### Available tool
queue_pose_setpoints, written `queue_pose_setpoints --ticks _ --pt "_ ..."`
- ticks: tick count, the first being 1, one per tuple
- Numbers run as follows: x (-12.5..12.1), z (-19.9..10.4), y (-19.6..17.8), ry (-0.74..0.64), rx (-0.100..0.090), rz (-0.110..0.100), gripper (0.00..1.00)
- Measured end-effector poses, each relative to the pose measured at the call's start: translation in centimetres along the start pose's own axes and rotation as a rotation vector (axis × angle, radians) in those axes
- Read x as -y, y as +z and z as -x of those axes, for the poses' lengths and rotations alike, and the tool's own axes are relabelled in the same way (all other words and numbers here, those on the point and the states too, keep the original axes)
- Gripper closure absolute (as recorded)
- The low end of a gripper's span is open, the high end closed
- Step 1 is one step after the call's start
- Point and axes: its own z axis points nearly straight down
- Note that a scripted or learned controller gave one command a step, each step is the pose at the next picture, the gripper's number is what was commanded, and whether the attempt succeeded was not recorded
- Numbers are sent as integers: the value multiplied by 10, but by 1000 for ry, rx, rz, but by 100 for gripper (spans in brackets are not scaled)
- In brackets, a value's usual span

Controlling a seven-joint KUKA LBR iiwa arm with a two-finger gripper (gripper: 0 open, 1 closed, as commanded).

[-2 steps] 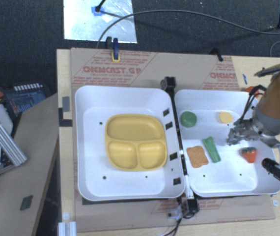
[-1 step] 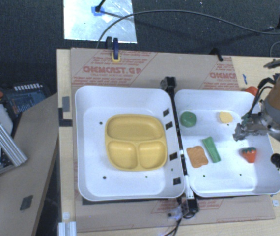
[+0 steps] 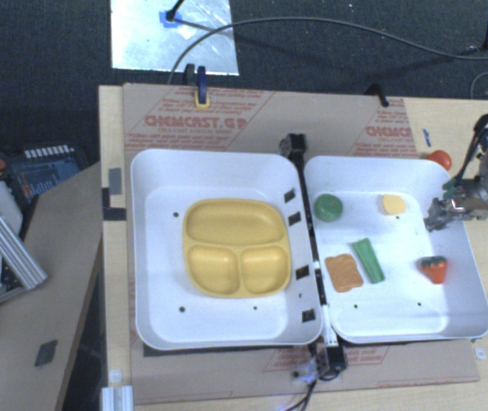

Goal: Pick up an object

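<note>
Whether the gripper (image 3: 443, 211) is spread or closed I cannot tell, because its tip is small and blurred; nothing can be seen held in it, and it hangs over the right side of the right bin (image 3: 467, 315). No object is fixed by the task, so I judge the nearest ones as most likely: the small yellow piece (image 3: 393, 204) to the left of the gripper, and the red piece with a green top (image 3: 434, 269) just below it, near the right wall. Both look like toy food, probably light and stiff, with a smooth surface that may slip. The red piece is rounded, so I would take it across its middle, low on the body and not on the green top; the wall beside it leaves little room on that side. The yellow piece lies more free. Further left in the same bin are a long green block (image 3: 368, 260) touching or almost touching a flat orange-brown piece (image 3: 344, 272), and a round green piece (image 3: 328, 206) alone near the left wall. The block would be easy across its narrow sides, but its neighbour is in the way. Outside the bin, by its far right corner, sits another red thing (image 3: 438, 158). The left bin (image 3: 154, 229) holds a yellow divided tray (image 3: 234, 247).
</note>
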Motion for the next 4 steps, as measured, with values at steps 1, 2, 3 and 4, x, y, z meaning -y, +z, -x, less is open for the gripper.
queue_pose_setpoints --ticks 1,2,3,4 --pt "-2 0 -54 -2 0 0 100" --pt "7 -60 -48 -5 -3 -6 100" --pt "3 -109 -34 -5 -4 -5 100" --pt "7 -154 -35 -6 -4 -6 100"
